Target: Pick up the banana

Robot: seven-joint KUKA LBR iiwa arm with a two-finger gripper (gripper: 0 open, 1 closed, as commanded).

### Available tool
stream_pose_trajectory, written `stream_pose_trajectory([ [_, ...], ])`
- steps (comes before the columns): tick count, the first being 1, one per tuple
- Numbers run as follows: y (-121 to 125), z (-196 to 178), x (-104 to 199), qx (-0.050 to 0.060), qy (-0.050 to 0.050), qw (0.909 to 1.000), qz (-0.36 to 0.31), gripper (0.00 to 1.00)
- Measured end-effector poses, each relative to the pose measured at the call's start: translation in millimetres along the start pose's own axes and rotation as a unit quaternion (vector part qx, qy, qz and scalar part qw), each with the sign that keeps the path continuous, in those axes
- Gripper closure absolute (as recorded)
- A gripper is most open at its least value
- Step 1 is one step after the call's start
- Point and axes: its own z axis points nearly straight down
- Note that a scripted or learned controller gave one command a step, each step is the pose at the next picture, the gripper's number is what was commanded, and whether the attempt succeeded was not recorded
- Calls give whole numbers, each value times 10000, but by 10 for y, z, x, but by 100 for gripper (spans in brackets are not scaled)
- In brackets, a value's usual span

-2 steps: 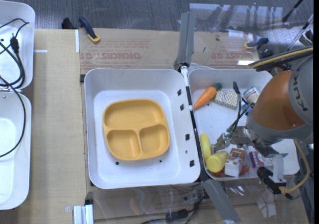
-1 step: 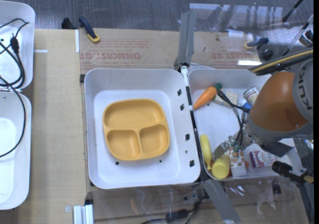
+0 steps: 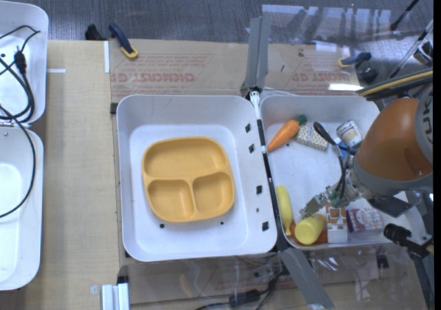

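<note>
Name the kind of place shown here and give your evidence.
Probably a robotics lab bench: a robot arm reaches over two white bins, one holding toy food like a carrot and banana.

White for both bins (image 3: 131, 184), matte and plain. Mustard yellow for the divided tray (image 3: 187, 178). Pale yellow on the banana (image 3: 283, 207), deeper yellow on the cup (image 3: 309, 230) beside it. Orange with a green top for the carrot (image 3: 284, 133). Grey on the arm (image 3: 386, 181), with a broad orange band. Brown cardboard (image 3: 193, 71) behind, printed in faded red letters.
</note>
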Motion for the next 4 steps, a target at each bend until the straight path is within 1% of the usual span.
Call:
stream_pose_trajectory([
  [1,7,-76,-5,1,3,10000,17,100],
  [2,6,-77,-5,2,3,10000,15,0],
  [3,351,-994,759,14,2,10000,-33,0],
  [4,-12,-101,-10,11,5,9935,-1135,0],
])
